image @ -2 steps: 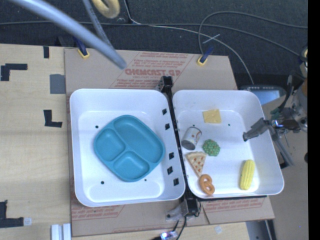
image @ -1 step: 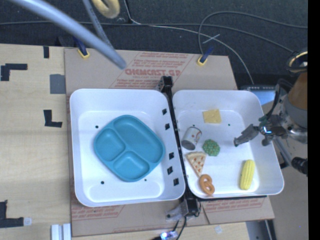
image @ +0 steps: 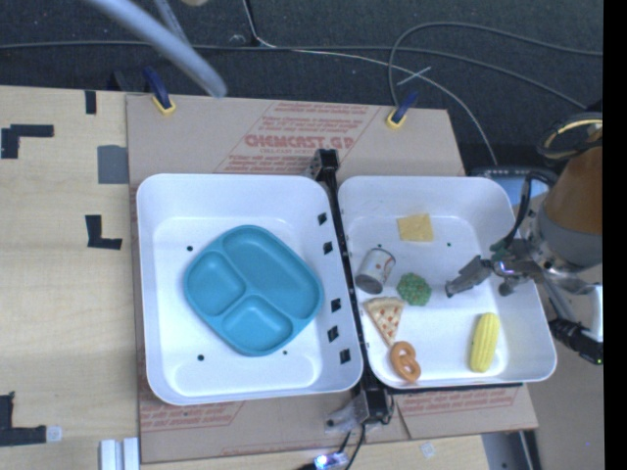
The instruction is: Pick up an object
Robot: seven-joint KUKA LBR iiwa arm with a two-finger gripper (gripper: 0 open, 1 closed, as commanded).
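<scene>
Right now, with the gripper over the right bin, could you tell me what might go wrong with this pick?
1. The gripper hangs over bare floor between the broccoli and the corn, so a straight descent would likely close on nothing.
2. The pizza slice and pretzel lie almost touching; reaching for one could nudge the other.
3. The corn sits near the right bin's wall, which may block a finger.

2 white bins (image: pixel 157 204) on brown cardboard (image: pixel 294 135); blue 3-compartment plate (image: pixel 253 289) lies in the left bin.
</scene>
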